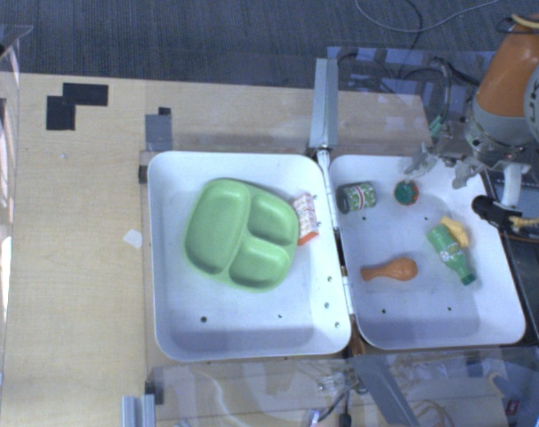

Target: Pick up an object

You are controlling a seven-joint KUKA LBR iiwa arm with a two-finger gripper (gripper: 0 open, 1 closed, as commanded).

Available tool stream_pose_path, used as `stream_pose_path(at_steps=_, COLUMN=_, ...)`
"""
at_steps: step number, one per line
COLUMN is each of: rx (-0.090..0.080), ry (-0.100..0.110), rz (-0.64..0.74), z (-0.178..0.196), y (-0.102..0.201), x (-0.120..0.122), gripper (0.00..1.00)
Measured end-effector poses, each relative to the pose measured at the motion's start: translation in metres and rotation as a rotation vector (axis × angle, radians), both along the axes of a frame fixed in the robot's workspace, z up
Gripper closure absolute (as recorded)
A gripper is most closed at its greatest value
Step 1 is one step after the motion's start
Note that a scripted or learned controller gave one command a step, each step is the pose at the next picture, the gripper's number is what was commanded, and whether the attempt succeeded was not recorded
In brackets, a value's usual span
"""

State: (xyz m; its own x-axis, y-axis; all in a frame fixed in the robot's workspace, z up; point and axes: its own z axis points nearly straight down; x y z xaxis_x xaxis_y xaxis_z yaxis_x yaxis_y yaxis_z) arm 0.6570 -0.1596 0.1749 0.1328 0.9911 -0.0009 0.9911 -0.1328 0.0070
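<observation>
Across the left bin, a smooth green sectioned plate lies beside a small snack packet. Right bin holds a squat can, a round red-green fruit, a tan drumstick and a green bottle; its near floor lies bare. Gripper hovers at the far rim, fingers spread, holding nothing.

The arm is cut off by the right edge, the small packet is partly tucked under the green divided plate, and its print is too small to be read.
</observation>
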Motion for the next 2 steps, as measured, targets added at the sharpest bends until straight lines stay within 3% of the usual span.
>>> stream_pose_path(at_steps=1, rx=-0.001, ry=-0.002, rz=0.167, z=-0.087, y=-0.006, x=0.014, gripper=0.0)
stream_pose_path(at_steps=2, rx=-0.004, ry=-0.007, rz=0.173, z=-0.074, y=-0.004, x=0.017, gripper=1.0)
